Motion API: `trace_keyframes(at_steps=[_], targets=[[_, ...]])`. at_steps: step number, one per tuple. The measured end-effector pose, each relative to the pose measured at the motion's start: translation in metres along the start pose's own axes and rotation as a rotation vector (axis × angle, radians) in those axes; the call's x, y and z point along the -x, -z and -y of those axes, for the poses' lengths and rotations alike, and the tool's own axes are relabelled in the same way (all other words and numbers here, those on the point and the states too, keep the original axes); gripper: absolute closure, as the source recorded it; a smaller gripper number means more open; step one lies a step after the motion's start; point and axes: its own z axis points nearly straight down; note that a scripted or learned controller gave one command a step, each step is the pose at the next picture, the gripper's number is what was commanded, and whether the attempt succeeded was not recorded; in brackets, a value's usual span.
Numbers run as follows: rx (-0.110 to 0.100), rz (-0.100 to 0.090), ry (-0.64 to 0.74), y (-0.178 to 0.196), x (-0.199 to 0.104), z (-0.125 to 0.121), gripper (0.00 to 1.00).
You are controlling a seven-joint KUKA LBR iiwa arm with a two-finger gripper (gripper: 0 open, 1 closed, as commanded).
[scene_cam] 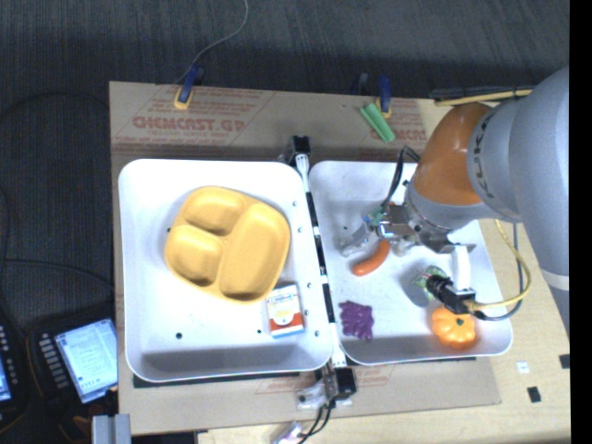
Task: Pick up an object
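so the gripper (377,234) is low in the right bin (490,345), right at the orange sausage (370,260), but can't tell how its jaws stand

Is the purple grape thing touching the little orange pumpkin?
Apart. The camera view shows bare white floor of the right bin between the purple grapes and the orange pumpkin.

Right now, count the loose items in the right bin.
3 visible: an orange sausage near the middle by the gripper, purple grapes at the front left, an orange pumpkin at the front right. The arm may hide more.
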Motion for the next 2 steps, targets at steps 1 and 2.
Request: trace_keyframes(at_steps=[1,2], targets=[[0.004,0.002,-0.001,0.011,0.001,-0.001,1.0],[-0.004,-0.001,0.001,0.097,-0.063,0.028,1.0]])
